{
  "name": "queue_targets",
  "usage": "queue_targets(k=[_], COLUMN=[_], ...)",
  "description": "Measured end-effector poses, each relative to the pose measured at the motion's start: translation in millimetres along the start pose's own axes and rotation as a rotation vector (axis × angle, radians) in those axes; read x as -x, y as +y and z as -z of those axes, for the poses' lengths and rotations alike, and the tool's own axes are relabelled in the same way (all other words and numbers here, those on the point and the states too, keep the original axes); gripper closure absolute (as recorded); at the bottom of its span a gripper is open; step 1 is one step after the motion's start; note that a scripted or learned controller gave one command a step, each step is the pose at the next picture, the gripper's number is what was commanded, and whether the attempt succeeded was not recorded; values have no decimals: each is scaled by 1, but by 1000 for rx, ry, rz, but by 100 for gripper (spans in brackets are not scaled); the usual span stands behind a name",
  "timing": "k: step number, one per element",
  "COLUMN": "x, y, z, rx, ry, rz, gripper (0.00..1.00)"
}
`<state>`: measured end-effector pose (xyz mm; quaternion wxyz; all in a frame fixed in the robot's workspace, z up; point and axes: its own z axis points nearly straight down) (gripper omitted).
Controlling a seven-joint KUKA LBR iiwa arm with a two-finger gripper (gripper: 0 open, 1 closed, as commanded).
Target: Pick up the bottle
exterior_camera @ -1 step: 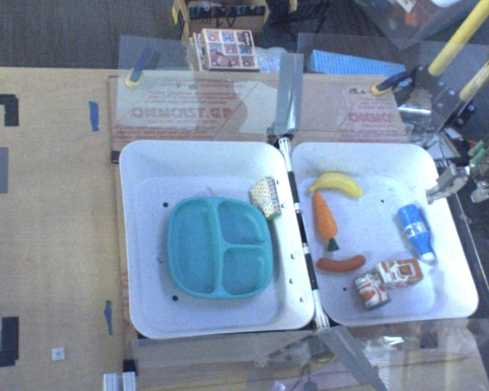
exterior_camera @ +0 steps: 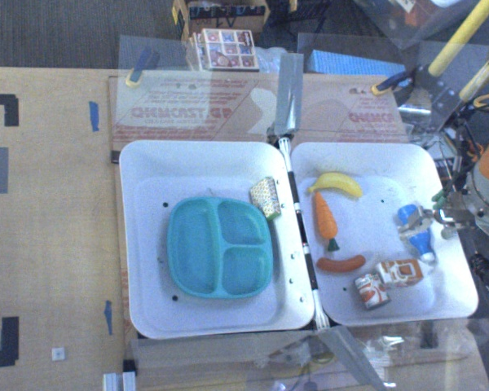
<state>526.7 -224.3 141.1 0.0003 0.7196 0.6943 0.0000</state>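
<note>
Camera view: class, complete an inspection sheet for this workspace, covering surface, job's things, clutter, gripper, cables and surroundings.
Surface: bench bearing a left bin and a right bin, side by side.
Job's things: blue bottle lying at the right bin's right side.
Clutter: teal plate and patterned packet in the left bin; banana, carrot, sausage, carton and can in the right bin.
Gripper: gripper low at the bottle; grasp unclear.
Cables: dark cables beyond the right bin's far corner.
Surroundings: cardboard box on the floor behind.
</note>
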Motion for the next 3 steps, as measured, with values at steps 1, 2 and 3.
queue_targets(k=[1, 2, 3], x=[-17, -13, -56], y=[12, 11, 48], z=[-52, -43, 35], rx=[4, 7, -1], ry=[14, 5, -1], rz=[-155, -159, -220], gripper=[0, 100, 100])
